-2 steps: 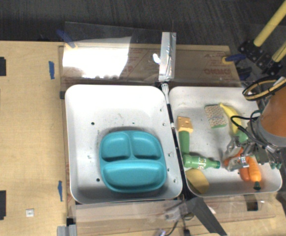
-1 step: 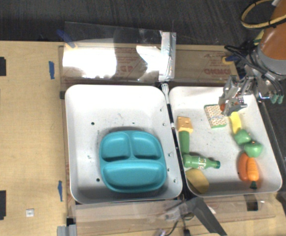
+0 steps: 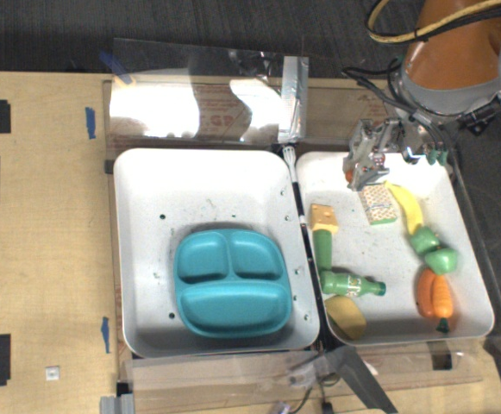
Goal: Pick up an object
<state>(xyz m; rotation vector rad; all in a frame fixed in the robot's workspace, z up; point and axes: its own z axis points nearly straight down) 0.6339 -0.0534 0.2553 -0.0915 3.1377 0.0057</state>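
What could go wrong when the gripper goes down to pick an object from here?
1. The gripper hangs beside the patterned card, which lies flat and may slip away.
2. The banana touches the card, so the fingers could push both.
3. The bin wall is near; a sideways move could hit it.

The arm [image 3: 457,33] enters at the upper right corner — a grey body with the orange band bulging above the wrist, yellow and black cables looped round it. From there it slants down and to the left, and the gripper [image 3: 364,169] hangs at its lower end, its metal parts pointing downward.
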